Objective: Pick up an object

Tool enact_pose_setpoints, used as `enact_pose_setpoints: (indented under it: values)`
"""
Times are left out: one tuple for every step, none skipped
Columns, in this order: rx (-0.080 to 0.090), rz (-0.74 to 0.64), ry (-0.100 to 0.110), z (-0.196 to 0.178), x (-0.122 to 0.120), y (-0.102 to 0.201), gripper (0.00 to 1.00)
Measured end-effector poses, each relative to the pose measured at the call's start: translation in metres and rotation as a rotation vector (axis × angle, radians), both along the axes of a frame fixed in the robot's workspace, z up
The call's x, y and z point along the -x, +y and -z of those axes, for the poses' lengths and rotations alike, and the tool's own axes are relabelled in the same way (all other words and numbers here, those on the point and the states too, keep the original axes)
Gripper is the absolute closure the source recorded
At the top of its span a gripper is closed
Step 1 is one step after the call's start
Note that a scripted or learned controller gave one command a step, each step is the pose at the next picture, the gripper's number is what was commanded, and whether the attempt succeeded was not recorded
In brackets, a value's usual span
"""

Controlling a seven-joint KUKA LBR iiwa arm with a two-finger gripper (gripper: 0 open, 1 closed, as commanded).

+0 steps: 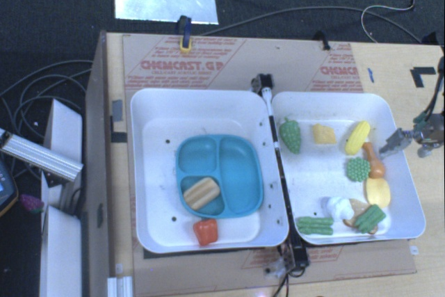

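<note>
While the arm reaches in from the right, we see the pincer [402, 140] hovering at the right rim of the right bin [306, 106]; whether its fingers stand apart or together we cannot tell, and nothing shows between them. Just to the pincer's left lie an orange carrot-like piece [373, 158] and a yellow corn cob [357, 137]; the carrot-like piece is the nearest thing to the tips, though we cannot say that they touch. Further left of the pincer sits a yellow block [324, 133], and beyond it a dark green bumpy piece [290, 135] near the bin's left wall. Below and left of the pincer we find a round green piece [357, 169] beside the carrot-like piece; under these a pale yellow piece [377, 192]; lower still a white lump [337, 206], a green pod [370, 217] and a green bean bunch [314, 225] along the near wall. Well apart to the pincer's left, the left bin [156, 111] holds a blue divided plate [236, 174] with a bread roll [201, 193] in its lower left compartment; a red piece [205, 231] lies just below the plate.
</note>
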State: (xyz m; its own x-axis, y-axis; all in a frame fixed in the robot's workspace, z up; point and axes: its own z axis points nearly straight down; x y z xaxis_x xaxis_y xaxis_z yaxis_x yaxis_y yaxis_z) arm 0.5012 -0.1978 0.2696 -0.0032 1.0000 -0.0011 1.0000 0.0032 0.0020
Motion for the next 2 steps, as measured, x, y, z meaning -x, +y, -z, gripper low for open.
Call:
enact_pose_setpoints:
  values:
    - [-0.001,-0.001,0.002,0.082,-0.05,-0.008,0.0]
    - [-0.002,-0.001,0.003,0.17,-0.114,-0.008,0.0]
